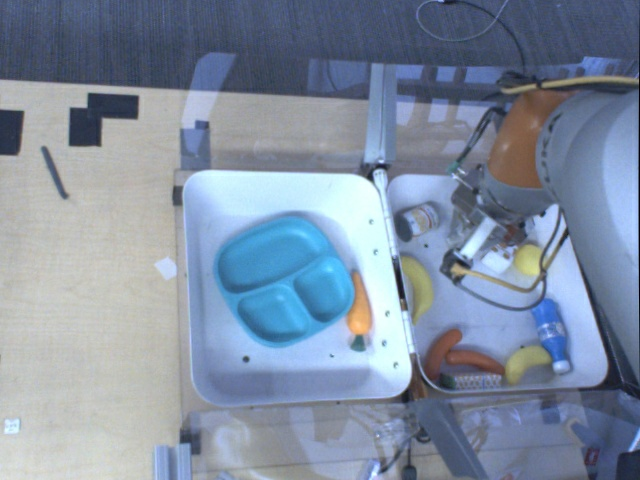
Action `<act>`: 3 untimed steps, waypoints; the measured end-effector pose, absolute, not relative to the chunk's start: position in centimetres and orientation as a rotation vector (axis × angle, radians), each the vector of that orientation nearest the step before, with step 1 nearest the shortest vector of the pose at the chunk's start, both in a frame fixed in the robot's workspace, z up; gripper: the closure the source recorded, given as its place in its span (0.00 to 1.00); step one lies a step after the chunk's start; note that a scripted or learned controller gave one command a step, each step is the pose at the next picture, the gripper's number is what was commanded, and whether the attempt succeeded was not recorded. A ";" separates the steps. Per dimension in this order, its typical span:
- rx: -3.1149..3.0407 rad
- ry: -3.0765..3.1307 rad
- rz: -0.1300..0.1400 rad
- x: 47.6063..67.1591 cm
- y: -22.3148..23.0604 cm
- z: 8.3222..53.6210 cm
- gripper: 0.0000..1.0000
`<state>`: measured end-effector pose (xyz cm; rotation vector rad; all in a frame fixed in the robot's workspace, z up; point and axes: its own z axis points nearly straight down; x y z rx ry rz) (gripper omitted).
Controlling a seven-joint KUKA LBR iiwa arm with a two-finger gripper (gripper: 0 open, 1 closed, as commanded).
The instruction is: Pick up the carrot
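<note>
While the gripper (478,230) hangs over the right-hand bin (592,366), centre right of the frame, whether it is open or closed cannot be told.

Carrot (359,306): lies in the left-hand bin (205,268), lower centre of the frame. It runs lengthwise just beside the right edge of the blue plate (280,280), green end toward the bottom. It sits in the narrow strip between plate and bin wall, so access is likely tight. It is well apart from the gripper, and the approach is not yet made.

No writing can be read anywhere. The small can (417,219) at ten o'clock in the right bin (440,313) wears a label too blurred to make out. The blue bottle (550,333) at four o'clock there shows no legible print. A white tag (11,426) at the surface's eight o'clock is too small to read.
</note>
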<state>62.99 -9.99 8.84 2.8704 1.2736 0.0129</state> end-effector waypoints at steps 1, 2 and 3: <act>2.817 1.380 0.016 55.0 -10.3 9.0 1.00; 2.882 1.227 0.027 49.3 -9.0 9.1 1.00; 2.835 1.321 0.024 49.2 -8.8 9.1 1.00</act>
